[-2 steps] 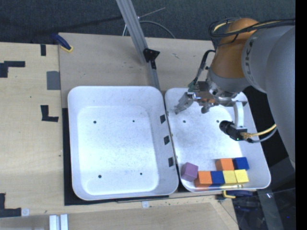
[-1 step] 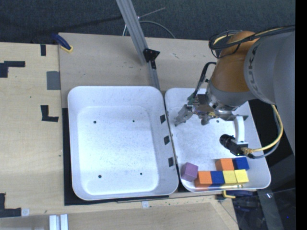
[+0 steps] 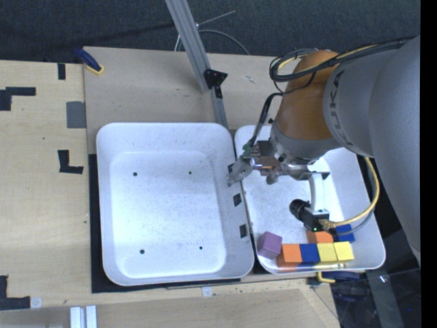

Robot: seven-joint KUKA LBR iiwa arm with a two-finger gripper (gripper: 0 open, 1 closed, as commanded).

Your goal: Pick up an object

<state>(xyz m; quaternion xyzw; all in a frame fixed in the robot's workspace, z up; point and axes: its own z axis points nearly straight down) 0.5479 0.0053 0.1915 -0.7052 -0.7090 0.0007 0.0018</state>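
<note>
Blocks are sitting in the lower right of the frame, along the near wall of the right bin (image 3: 355,183): an orange block (image 3: 291,253), a blue block (image 3: 309,252), and two yellow blocks (image 3: 327,252) (image 3: 343,251) lining up in a touching row, with a purple block (image 3: 271,243) lying just left of the row, tilted, and another orange block (image 3: 321,237) plus a blue piece (image 3: 344,235) resting just behind the row. Grey arm (image 3: 382,94) with its orange band (image 3: 307,108) is reaching in from the right and hanging over the upper half of the right bin. Its claw (image 3: 254,167) is hovering near the wall shared by the two bins, well apart from the blocks; can't tell whether it is spread or pressed together, and nothing is showing between its tips. A black cable end (image 3: 302,210) is dangling below the wrist, above the blocks. Left bin (image 3: 164,132) is lying beside the right one, walls touching. Both bins are resting on the wooden tabletop (image 3: 41,203), which is carrying black tape marks at the left of the frame. A grey metal pole (image 3: 188,29) is slanting down from the top centre toward the bins.
</note>
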